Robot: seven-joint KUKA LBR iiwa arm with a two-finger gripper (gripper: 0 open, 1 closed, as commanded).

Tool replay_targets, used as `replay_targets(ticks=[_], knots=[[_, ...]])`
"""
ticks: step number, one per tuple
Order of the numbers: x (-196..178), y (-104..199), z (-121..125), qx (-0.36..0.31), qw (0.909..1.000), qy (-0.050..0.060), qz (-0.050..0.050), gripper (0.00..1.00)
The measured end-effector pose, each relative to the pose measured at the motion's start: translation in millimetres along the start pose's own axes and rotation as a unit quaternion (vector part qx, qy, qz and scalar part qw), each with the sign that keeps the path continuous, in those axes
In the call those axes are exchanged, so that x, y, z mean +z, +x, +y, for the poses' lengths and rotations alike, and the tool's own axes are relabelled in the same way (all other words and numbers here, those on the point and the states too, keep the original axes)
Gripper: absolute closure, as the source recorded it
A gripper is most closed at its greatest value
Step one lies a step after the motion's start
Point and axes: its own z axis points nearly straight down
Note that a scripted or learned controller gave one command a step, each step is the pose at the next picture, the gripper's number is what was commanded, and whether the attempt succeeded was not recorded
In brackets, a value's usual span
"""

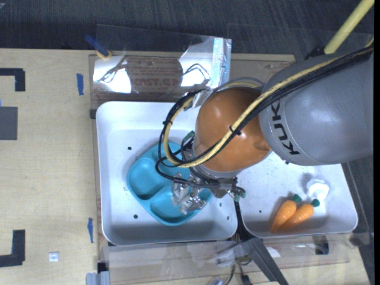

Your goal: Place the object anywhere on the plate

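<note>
A light blue plate (148, 183) with two hollows lies in the left white bin (113, 159). My gripper (190, 202) hangs low over the plate's right part, under the orange band of the arm (228, 129). The metal of the fingers blurs together from above. Two orange toy carrots (293, 212) with green tops lie in the right bin (338, 218), well to the right of the gripper. The arm hides the plate's upper right part.
A small white object (317, 189) sits just above the carrots in the right bin. Clear plastic sheeting (160, 70) lies behind the left bin. Cables (172, 129) loop from the wrist over the left bin.
</note>
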Motion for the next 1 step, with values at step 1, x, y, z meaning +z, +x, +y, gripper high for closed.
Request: replay_targets(ticks=[1], knots=[[-11.6,-23.9,-75.0,-0.055,0.9985,0.001,0.004,1.0]])
